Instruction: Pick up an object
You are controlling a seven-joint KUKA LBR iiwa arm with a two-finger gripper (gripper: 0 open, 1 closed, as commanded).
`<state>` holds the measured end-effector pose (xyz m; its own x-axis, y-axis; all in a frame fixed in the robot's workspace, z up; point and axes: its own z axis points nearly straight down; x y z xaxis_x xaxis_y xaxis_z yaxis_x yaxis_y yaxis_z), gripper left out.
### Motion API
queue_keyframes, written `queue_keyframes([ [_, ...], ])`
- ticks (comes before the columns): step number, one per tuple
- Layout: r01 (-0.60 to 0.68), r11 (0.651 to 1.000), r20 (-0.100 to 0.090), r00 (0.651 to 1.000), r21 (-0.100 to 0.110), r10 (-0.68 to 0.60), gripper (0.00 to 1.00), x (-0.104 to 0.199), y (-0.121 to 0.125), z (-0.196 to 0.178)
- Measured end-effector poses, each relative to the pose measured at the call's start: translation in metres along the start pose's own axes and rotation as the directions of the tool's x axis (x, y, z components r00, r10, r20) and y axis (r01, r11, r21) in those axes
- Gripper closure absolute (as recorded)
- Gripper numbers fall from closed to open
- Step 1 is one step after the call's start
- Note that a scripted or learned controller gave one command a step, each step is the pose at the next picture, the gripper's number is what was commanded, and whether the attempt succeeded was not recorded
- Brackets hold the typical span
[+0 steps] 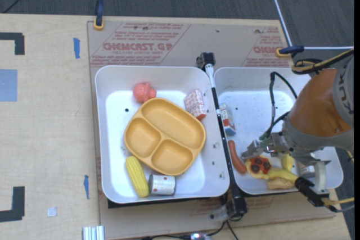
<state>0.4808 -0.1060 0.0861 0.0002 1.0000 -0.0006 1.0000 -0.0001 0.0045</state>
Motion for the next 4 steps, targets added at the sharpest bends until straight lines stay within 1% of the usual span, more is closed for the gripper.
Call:
queue_keyframes([
  [1, -0.001, 1.000, 0.002, 1.000, -0.006, 0.001, 1.00, 0.000, 0.002, -0.011],
  [2, 0.002, 1.000, -0.001, 1.000, 0.003, -0.002, 1.00, 0.018, 0.000, -0.099],
  [3, 0.002, 1.000, 0.000, 1.000, 0.000, -0.002, 1.00, 0.031, 0.000, -0.115],
  [4, 0.001, 1.000, 0.000, 1.000, 0.001, -0.001, 1.00, 0.026, 0.000, -0.115],
])
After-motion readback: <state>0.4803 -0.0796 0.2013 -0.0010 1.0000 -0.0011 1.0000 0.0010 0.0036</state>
